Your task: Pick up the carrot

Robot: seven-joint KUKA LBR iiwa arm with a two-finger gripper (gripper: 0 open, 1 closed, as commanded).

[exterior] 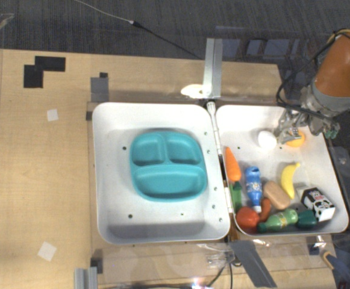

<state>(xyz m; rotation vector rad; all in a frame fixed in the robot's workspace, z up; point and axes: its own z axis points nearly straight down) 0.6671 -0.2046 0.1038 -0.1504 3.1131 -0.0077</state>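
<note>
— Jaws, where are you?

— Mine hang (293, 131) at the right bin's (338, 179) far end, over a yellow-orange piece (295, 140); open or closed, I can't tell.

— The carrot?

— Carrot (232, 164) lies against the divider, well apart. Looks light, stiff, smooth plastic; I'd pinch its thick middle crosswise.

Teal tray (165, 172) (left bin (111, 161)); banana (290, 179) right.

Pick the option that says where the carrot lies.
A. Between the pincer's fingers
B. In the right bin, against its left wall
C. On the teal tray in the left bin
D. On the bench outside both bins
B: the carrot lies in the right bin along its left wall, far from the pincer.
</note>
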